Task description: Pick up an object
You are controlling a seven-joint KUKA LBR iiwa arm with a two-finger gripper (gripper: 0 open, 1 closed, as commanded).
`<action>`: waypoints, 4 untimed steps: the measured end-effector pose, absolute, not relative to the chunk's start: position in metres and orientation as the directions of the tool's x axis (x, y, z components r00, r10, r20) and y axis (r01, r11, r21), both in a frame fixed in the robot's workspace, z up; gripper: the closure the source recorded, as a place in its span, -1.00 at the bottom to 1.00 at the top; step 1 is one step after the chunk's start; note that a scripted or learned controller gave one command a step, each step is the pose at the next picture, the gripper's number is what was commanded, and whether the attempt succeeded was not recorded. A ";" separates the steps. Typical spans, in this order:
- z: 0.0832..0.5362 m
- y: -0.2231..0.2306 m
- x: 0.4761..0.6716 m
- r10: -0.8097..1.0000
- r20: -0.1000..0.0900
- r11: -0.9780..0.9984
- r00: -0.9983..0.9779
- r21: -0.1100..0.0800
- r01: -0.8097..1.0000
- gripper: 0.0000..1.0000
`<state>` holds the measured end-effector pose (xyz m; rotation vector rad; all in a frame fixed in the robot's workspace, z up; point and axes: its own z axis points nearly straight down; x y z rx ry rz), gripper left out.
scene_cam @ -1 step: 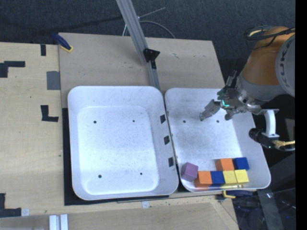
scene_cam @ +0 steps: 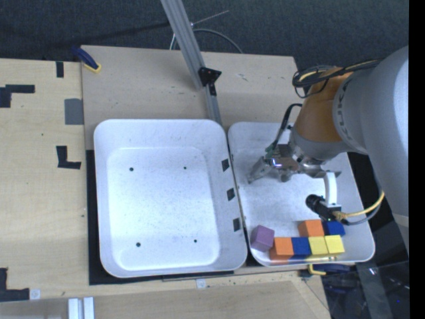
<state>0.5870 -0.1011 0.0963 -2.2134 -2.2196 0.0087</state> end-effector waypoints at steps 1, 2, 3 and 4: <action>0.197 -0.024 0.580 1.000 0.003 0.009 -0.009 0.007 1.000 -1.00; 0.192 -0.016 0.571 1.000 0.001 0.002 -0.002 -0.003 1.000 -1.00; 0.191 0.047 0.580 1.000 0.002 0.008 -0.008 -0.002 1.000 -1.00; 0.191 0.043 0.579 1.000 0.001 0.003 -0.003 -0.003 1.000 -1.00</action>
